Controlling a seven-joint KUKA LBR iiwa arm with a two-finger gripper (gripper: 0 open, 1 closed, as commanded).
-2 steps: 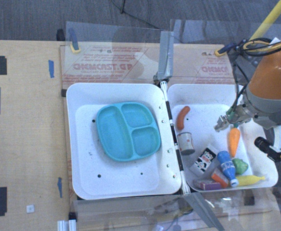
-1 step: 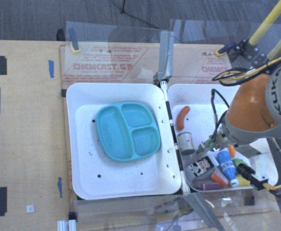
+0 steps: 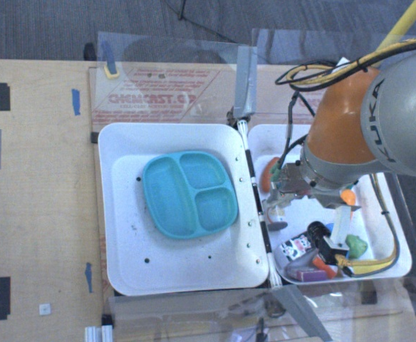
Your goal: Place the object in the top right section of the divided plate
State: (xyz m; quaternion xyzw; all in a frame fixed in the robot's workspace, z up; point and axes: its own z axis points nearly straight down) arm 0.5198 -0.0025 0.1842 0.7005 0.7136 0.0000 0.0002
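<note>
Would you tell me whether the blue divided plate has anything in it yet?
Empty: all three sections of the divided plate show bare blue, lying flat in the left bin.

Two shallow white bins side by side on a wooden bench (image 3: 37, 212): left bin (image 3: 122, 262), right bin (image 3: 400, 255). Clutter in the right bin's near end: a green lump (image 3: 357, 246), a black piece (image 3: 316, 231), a small black-and-white printed item (image 3: 293, 247), a purple item (image 3: 306, 276), a yellow cable (image 3: 372, 265) along the near edge. Blue tape strips (image 3: 75, 102) and black corner marks (image 3: 0, 96) on the bench. Clear sheet with red printing (image 3: 158, 95) behind the bins. Grey carpet (image 3: 65, 13) beyond.
</note>
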